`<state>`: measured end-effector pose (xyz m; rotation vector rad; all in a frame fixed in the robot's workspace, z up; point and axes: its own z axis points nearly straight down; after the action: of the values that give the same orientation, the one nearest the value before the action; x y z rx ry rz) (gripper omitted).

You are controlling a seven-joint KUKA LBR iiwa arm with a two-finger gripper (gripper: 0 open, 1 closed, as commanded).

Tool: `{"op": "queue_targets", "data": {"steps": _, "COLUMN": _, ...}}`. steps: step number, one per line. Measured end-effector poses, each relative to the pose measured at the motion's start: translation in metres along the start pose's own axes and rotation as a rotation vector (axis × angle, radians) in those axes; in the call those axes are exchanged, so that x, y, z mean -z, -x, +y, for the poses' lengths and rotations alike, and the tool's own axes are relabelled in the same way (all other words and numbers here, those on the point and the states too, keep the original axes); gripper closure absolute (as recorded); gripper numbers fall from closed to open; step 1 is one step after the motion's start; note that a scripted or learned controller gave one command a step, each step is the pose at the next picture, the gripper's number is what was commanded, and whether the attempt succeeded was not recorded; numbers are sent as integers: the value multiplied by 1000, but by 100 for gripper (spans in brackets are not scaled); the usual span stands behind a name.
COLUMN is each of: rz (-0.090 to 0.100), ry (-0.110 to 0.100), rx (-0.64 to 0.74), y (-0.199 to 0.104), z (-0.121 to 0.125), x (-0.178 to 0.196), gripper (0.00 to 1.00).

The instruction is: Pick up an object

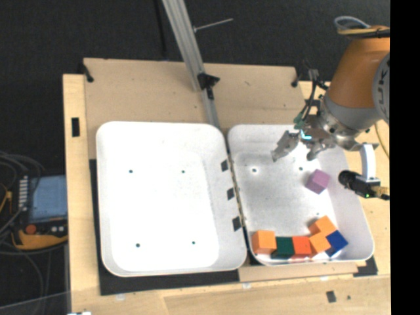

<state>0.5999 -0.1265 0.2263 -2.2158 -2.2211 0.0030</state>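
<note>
Now gripper [300, 146] over far part of right bin [275, 195], fingers spread, nothing btwn them. Closest pick: purple block [318, 180], alone, just nearer & slightly right of gripper. Other blocks [298, 243] clustered at bin's near edge, well apart.

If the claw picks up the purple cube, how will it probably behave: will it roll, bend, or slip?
The purple cube has flat faces, so it probably will not roll. It looks solid and likely stays stiff. It lies alone on the right bin floor, so a push would probably slide it.
</note>
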Motion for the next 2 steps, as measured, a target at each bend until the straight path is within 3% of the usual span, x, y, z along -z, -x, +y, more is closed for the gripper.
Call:
{"op": "queue_targets", "data": {"steps": 1, "rz": 0, "ry": 5, "rx": -1, "y": 0, "z": 1, "x": 3, "gripper": 0}}
{"op": "queue_targets", "data": {"steps": 2, "rz": -3, "ry": -1, "rx": -6, "y": 7, "z": 6, "x": -57, "gripper": 0}}
